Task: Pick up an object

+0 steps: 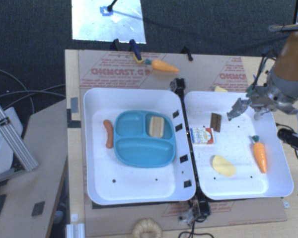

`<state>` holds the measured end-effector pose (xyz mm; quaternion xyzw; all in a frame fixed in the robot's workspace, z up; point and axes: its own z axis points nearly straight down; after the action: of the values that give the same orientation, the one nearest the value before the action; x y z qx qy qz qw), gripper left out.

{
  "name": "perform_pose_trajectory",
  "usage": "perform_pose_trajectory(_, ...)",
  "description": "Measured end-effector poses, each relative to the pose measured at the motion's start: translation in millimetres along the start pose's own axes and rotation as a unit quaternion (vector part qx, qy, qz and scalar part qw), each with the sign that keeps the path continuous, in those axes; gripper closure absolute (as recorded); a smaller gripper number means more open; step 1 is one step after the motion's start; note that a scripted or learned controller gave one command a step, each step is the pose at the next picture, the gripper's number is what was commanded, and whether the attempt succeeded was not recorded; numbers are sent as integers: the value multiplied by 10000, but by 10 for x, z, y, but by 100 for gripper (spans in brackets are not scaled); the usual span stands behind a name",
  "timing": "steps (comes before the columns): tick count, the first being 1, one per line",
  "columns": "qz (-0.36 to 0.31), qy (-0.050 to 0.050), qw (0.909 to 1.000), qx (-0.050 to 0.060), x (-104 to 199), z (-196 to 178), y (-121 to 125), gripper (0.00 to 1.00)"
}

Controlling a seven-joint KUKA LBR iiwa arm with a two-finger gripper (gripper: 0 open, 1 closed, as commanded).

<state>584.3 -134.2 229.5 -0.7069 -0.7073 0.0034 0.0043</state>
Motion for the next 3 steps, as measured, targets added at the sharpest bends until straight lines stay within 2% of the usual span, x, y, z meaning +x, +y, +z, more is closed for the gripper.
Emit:
perform_pose_trajectory(1,-11,-9,10000,-62,2,-72,24,0)
perform_pose_trajectory(2,-3,-2,10000,-36,-4,558,22,0)
perform_pose_trajectory(3,-3,-6,10000,-45,-48,989,49,0)
